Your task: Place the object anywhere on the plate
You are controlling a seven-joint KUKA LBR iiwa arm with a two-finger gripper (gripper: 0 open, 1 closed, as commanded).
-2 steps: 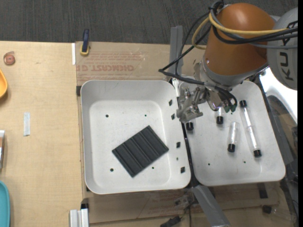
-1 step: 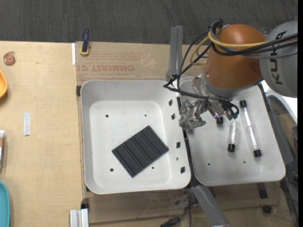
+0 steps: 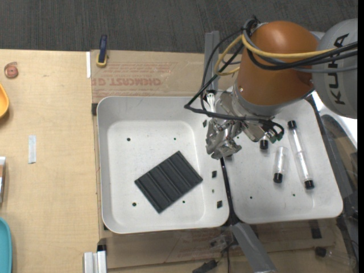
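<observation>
The arm reaches in from the right, wrist pointing down, with its gripper hanging over the seam between the two bins. I cannot tell the claw's state. Clear tubes lie in the right bin; the dark ribbed plate lies in the left bin.

Plate: dark grey, ribbed with parallel grooves
Bins: white, small black dots on the floors
Tubes: clear, black caps
Arm: grey, with an orange band, yellow and black cables
Surface: pale wood
Cardboard: brown, red print
</observation>
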